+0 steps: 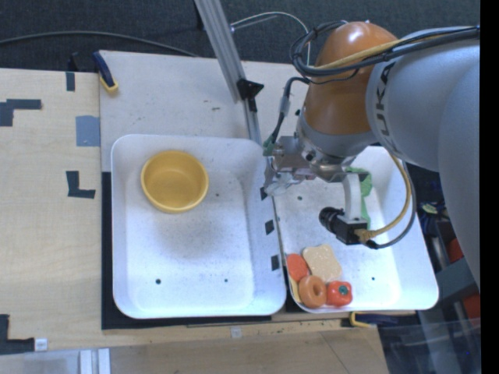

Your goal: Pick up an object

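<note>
Toys — bread slice, donut, tomato, orange piece — clustered at right bin's near-left corner. Yellow bowl in left bin, far-left part. Gripper above the bins' shared edge, well apart from the toys; grip state impossible to tell.

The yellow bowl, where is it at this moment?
The yellow bowl sits in the upper left part of the left bin, apart from the small food items clustered at the near left corner of the right bin.
</note>
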`<state>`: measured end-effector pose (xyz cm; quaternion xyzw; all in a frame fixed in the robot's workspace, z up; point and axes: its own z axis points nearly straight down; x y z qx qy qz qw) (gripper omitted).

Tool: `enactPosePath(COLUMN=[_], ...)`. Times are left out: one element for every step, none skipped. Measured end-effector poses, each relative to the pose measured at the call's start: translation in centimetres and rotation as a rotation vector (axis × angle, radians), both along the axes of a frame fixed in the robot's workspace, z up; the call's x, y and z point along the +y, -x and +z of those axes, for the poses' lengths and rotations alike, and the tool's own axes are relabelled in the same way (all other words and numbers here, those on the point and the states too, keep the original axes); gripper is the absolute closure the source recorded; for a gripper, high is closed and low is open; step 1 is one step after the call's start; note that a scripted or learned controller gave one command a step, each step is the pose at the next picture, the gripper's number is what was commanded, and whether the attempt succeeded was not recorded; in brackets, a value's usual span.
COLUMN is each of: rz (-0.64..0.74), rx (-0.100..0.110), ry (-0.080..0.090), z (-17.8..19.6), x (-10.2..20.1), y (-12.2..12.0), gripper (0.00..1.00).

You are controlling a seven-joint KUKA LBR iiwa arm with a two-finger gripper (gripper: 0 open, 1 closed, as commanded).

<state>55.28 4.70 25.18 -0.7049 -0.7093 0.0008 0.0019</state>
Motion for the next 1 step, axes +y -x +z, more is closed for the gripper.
enactPosePath(rz=[0.001], rx=[0.002], ry=[0.001], z=[-2.08], x=[5.18], y=[2.42], gripper=[1.0])
